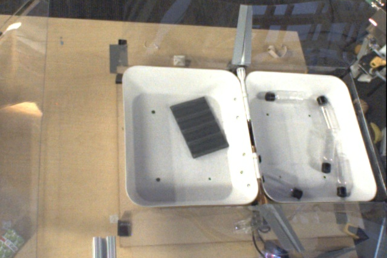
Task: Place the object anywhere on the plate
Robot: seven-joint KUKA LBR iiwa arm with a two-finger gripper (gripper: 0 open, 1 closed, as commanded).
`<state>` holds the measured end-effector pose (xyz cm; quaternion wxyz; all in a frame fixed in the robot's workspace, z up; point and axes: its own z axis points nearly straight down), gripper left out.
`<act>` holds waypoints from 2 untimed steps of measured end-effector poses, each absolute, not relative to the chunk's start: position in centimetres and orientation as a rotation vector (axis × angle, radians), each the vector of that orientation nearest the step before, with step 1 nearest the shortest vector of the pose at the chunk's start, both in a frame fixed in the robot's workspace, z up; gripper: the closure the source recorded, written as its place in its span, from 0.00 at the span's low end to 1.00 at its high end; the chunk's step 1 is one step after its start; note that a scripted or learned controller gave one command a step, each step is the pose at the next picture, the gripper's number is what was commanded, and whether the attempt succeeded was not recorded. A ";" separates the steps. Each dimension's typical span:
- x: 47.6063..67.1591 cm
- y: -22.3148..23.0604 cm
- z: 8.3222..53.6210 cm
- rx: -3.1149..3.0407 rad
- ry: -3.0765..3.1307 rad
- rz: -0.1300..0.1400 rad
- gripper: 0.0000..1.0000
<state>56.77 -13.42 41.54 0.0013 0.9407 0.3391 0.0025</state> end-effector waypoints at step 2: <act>48.8 -20.6 39.8 3.118 0.372 0.003 1.00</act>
